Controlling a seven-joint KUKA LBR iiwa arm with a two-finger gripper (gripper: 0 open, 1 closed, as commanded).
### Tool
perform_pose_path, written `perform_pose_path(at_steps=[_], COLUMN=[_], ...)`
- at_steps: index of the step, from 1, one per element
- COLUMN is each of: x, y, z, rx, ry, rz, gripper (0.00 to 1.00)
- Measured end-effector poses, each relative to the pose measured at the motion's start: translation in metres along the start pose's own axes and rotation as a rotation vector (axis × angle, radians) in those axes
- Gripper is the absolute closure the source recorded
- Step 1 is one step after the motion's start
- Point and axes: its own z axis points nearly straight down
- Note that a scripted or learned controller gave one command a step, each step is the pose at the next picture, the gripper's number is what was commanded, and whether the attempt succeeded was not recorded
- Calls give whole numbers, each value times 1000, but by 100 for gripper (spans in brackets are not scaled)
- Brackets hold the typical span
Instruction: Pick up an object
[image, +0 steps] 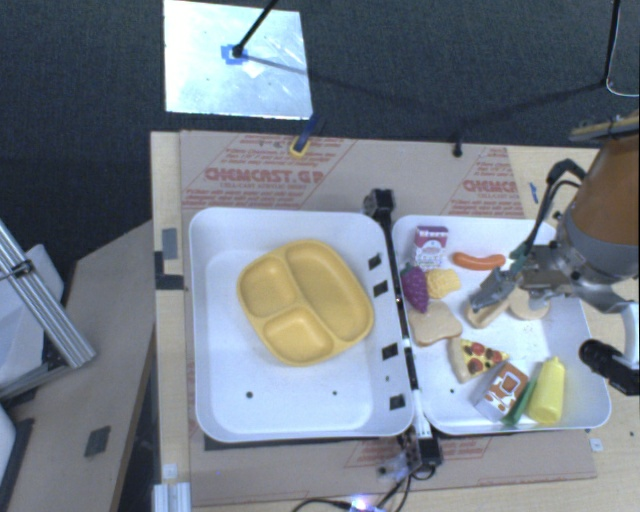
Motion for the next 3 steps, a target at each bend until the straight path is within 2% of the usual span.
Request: perform_pose_path(at_steps=[1, 3], x=[3, 1], y=[-5, -13], z=[61, 147], rx=[5, 6], ry=[1, 2], rz=[2, 2], gripper=[0, 0])
